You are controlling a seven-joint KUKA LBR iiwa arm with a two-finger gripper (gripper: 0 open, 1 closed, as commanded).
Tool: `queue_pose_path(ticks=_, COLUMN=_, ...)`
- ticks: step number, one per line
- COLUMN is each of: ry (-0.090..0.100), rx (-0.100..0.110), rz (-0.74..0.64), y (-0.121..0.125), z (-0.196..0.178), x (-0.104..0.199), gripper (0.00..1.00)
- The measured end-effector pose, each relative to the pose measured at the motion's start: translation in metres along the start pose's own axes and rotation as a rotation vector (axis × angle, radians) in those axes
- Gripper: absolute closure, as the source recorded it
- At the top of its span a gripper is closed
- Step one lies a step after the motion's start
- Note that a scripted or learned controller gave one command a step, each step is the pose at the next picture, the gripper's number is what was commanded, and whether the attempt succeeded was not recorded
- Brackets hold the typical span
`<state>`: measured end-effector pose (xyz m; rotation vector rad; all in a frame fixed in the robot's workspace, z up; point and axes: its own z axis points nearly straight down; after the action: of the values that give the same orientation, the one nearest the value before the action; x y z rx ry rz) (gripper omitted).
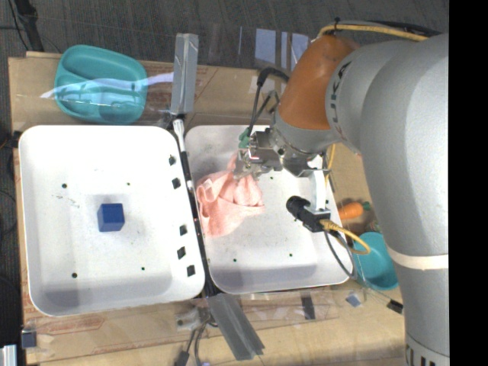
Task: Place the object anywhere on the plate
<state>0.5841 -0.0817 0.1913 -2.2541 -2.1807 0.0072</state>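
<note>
A pink cloth (227,202) is lying crumpled in the right bin (267,269), with its upper edge being lifted into a peak under the gripper (255,161), likely because it is being pinched there. How far the gripper is parted cannot be told. A blue cube (111,216) is sitting in the left bin (91,288), well apart. A teal dustpan-like item (99,82) is resting on the surface (229,90) at the far left.

A robotics lab: a wooden bench (107,78) bearing two white bins (46,158), cabling (339,239) around.
</note>
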Motion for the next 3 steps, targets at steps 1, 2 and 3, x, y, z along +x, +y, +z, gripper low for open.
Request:
queue_pose_path(ticks=1, ry=-0.002, rx=-0.001, rz=0.087, y=-0.010, z=-0.036, x=0.059, gripper=1.00)
queue_pose_path(ticks=2, ry=-0.002, rx=0.001, rz=0.003, y=0.023, z=-0.025, x=0.133, gripper=1.00)
queue_pose_path(ticks=3, ry=-0.002, rx=0.003, rz=-0.025, y=-0.009, z=-0.007, x=0.052, gripper=1.00)
